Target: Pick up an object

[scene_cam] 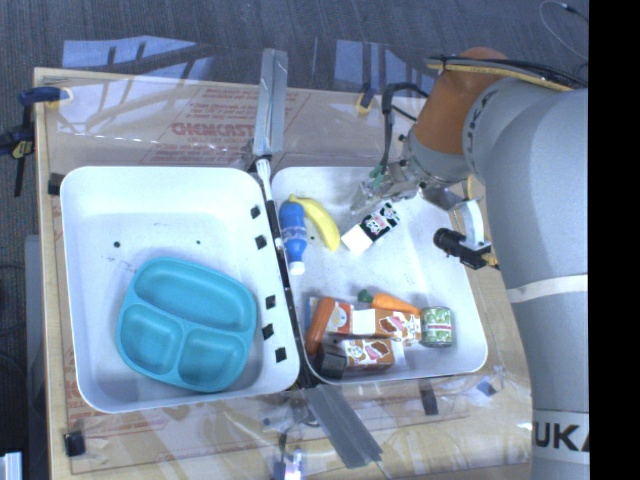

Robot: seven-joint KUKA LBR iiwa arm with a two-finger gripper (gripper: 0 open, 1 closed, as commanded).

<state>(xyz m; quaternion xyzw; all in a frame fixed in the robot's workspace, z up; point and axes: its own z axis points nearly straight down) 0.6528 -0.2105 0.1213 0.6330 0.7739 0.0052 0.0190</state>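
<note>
Gripper (385, 190) is hanging low over the far part of the right bin (455, 313), its tip just above a small white carton with a black-and-white print (371, 227). Whether the jaws are wide, narrow or clamping anything is not readable; the metal parts are blurring together there. The carton is lying tilted on the bin floor, touching or almost touching the gripper tip.

Just left of the carton a yellow banana (321, 221) is curving along, and beside that a blue bottle with a white cap (293, 232) is lying against the divider between the bins. Nearer the front edge, an orange carton (330, 324), a brown-and-white snack box (367, 353), an orange carrot-like piece (392, 303) and a small green can (436, 326) are crowding together, well apart from the gripper.

In the left bin (95, 193) a blue sectioned tray (187, 323) is sitting alone.

Red writing on the clear sheet behind the bins is too faint to read. White letters "UK" are showing on the arm's base at lower right.

The arm (530, 198) is reaching in from the right, orange band (448, 108) above the wrist, wrist bending down toward the bin.
</note>
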